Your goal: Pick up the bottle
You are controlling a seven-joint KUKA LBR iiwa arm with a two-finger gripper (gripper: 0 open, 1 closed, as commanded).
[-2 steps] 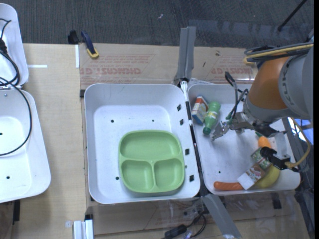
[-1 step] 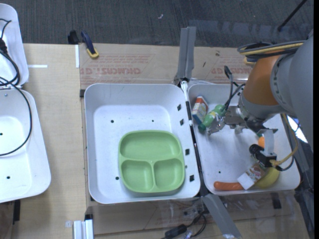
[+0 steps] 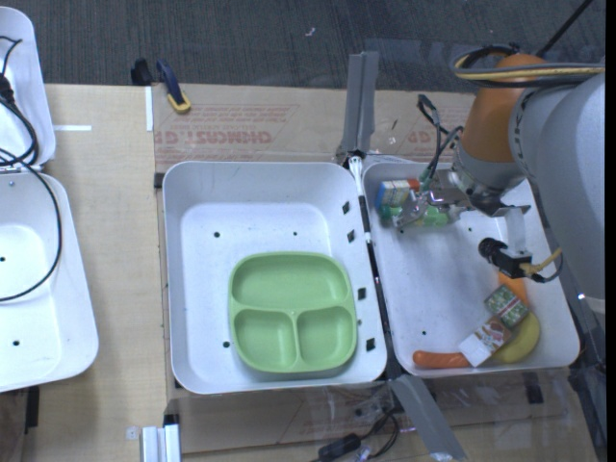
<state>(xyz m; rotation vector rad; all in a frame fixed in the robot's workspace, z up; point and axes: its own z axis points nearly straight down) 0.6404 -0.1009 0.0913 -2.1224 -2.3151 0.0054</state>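
You've got the gripper (image 3: 416, 208) down in the right bin's (image 3: 438, 287) far-left corner, right over the bottle (image 3: 397, 195) lying there. Banana (image 3: 520, 340), carrot (image 3: 438, 359) and a small carton (image 3: 503, 306) sit near-right. Green divided plate (image 3: 292, 311) sits in the left bin (image 3: 192, 258).

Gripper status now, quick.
Gripper: down at the bottle in the right bin's far left corner; open or shut cannot be told.

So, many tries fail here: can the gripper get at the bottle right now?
Probably yes: the gripper is already down at the bottle in the right bin's far-left corner, though the near walls may crowd it.
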